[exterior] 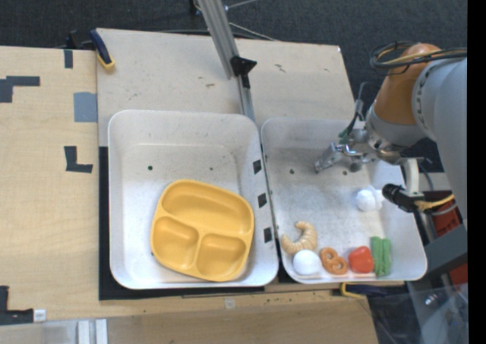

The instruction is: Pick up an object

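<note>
Resting white egg, smooth, round

The grey arm reaches in from the right, its orange band sitting just above the wrist. The wrist bends down and leftward, ending in the two-finger gripper, which points left and low with nothing visible between its fingers.

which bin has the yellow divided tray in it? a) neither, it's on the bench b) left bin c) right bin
b: the yellow divided tray lies flat in the left bin, while the right bin holds the small food items.
</note>
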Motion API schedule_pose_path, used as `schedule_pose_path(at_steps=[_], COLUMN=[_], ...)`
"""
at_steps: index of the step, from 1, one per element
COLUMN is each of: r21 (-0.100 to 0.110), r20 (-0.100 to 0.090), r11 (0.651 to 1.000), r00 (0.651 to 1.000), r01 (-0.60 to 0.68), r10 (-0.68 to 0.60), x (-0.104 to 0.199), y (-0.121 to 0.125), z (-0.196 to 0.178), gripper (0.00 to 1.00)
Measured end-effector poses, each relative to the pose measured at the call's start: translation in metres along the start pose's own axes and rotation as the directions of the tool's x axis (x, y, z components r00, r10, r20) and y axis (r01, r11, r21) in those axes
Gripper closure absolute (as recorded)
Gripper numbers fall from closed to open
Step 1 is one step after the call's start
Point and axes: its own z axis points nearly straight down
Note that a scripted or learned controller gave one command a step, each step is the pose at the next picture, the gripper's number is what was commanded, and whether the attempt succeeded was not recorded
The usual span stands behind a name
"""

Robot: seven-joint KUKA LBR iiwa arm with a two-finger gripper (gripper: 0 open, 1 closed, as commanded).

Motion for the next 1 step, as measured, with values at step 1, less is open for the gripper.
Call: schedule_pose_path(at_steps=[1], r21=[0.001], r20=[-0.001], r11=[1.000], r00=[1.000], r01=[0.001], r10=[-0.001], x=[0.0007], y=[0.0002], z=[-0.0112], gripper=[1.00])
